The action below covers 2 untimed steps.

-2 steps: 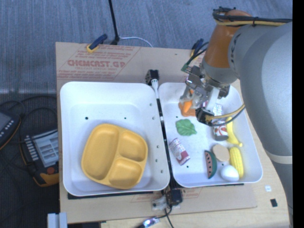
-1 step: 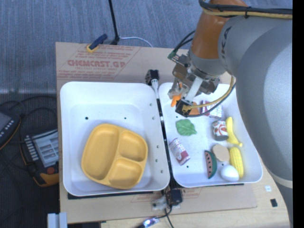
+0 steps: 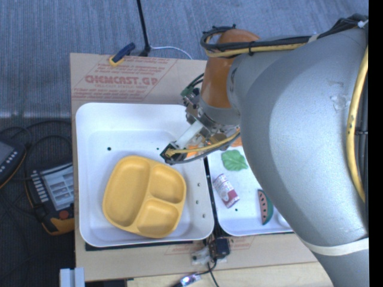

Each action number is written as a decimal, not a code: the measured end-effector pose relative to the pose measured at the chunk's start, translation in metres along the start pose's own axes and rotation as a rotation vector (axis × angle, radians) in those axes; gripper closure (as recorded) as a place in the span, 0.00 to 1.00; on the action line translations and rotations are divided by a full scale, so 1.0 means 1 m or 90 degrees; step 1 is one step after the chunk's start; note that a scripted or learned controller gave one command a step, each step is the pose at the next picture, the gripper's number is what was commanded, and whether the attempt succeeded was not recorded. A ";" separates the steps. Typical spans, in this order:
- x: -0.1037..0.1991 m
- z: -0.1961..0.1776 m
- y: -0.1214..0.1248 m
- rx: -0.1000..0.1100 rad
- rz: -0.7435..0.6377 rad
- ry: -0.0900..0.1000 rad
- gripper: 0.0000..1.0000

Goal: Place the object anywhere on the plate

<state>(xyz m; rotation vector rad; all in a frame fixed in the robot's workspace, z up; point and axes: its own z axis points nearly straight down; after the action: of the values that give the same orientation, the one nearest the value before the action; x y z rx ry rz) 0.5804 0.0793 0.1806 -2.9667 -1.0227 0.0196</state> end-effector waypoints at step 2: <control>0.032 -0.126 -0.127 -0.003 0.067 0.009 1.00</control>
<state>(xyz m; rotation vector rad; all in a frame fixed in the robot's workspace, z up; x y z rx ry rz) 0.5292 0.1996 0.3069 -3.0166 -0.8656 -0.0046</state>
